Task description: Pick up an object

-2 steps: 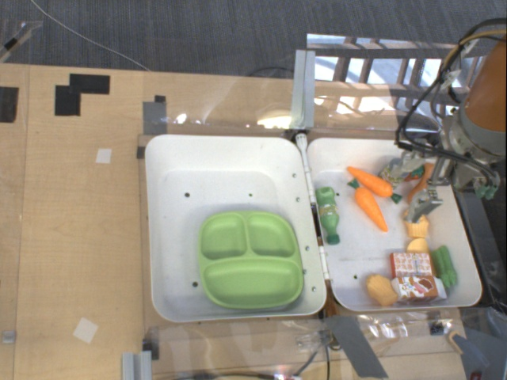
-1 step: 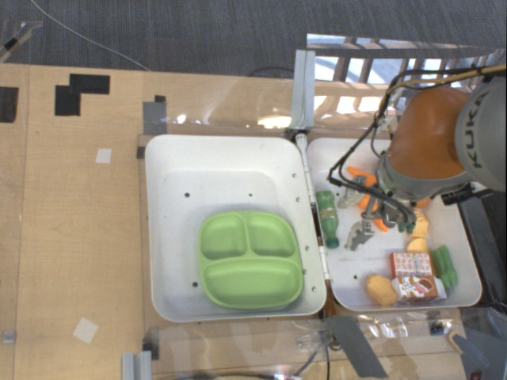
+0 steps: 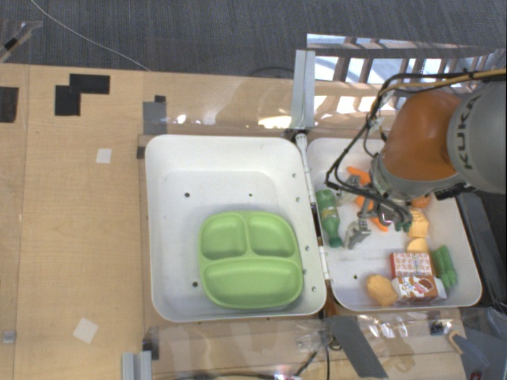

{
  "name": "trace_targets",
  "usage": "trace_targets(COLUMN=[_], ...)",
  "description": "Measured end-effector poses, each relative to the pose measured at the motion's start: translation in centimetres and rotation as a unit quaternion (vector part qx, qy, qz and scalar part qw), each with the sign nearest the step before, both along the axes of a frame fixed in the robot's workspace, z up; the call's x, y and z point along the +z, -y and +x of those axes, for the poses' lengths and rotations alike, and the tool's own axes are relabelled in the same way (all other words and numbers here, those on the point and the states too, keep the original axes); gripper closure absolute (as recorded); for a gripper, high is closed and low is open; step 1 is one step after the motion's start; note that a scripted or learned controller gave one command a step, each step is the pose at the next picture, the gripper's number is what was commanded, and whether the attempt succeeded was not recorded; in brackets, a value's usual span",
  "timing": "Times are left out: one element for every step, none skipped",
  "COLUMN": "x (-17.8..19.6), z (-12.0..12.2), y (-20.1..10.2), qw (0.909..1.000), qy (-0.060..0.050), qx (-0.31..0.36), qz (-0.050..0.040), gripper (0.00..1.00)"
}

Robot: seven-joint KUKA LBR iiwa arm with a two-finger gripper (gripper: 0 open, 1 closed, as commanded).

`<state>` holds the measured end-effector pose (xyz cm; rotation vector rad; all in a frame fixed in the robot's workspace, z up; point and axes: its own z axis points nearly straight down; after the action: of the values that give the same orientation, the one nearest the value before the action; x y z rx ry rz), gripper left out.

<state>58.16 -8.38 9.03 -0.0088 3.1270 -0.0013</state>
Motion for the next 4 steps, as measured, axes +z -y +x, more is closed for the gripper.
trace_targets(x=[-0.2,1.4,17.3,16.5], z=[7.2,7.7,9.2,8.9], y=[1.2,1.0,-1.1,-1.1], qw=[0.9985,0.9984,0.9933,0.9933], qy=[-0.001,0.007,0.006,-0.001], qx=[0.055,0.057,0.115,0.115], qz=[-0.0005,-0.0012,-0.0024,-0.0008], gripper=[0.00,1.00,1.00,0.00])
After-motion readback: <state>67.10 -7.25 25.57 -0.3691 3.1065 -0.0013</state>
